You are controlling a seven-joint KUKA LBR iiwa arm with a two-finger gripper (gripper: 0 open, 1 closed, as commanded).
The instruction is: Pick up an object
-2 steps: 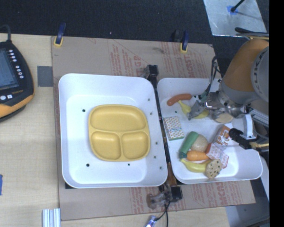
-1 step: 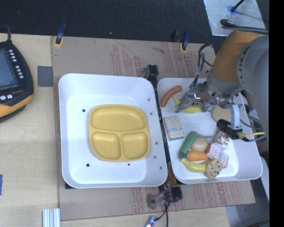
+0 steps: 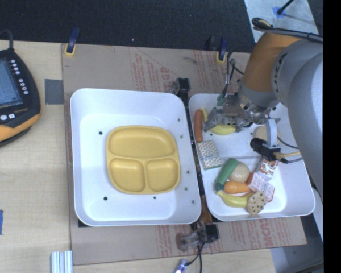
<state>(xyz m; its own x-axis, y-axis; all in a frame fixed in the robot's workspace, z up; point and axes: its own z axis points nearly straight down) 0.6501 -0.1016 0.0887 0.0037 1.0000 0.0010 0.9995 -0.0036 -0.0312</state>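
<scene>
The right white bin (image 3: 295,203) holds a pile of toy foods. A sausage (image 3: 199,124) lies along its left wall, with a patterned square packet (image 3: 208,154) below it. A yellow banana-like piece (image 3: 223,129) lies under the gripper (image 3: 227,120), which is low over the bin's far left part, right above that piece. Further forward lie a green vegetable (image 3: 225,173), an orange carrot (image 3: 237,187), a second yellow banana (image 3: 233,199), a red-and-white packet (image 3: 261,181) and a round biscuit-like slice (image 3: 256,203).
The left white bin (image 3: 85,152) holds a yellow three-compartment tray (image 3: 143,158). An orange-and-black control pendant (image 3: 8,98) lies on the bench at far left. The grey arm with its orange band (image 3: 270,56) takes up the right side above the right bin.
</scene>
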